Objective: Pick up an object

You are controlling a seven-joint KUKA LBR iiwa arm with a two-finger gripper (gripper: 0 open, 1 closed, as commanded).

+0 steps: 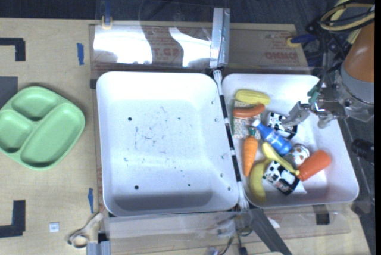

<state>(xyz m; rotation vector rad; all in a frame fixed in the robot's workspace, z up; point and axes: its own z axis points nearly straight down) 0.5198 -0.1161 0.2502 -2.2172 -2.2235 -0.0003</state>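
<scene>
Jaw state unclear, can't tell open or shut; gripper (296,112) low over right bin (342,158), nothing visibly between its tips. Tip near black-and-white toy (274,120), just above blue bottle (275,140). Pile in right bin: corn cob (252,96), hot dog (248,109), two carrots (249,154) (315,164), banana (257,180), second black-and-white toy (280,176). Left bin (161,140) alongside. Green divided plate (39,127) on bench far left.

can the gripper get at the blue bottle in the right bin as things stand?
Probably yes. The gripper hangs just above the blue bottle, whose top lies uncovered; the carrot and banana crowd its sides.
</scene>
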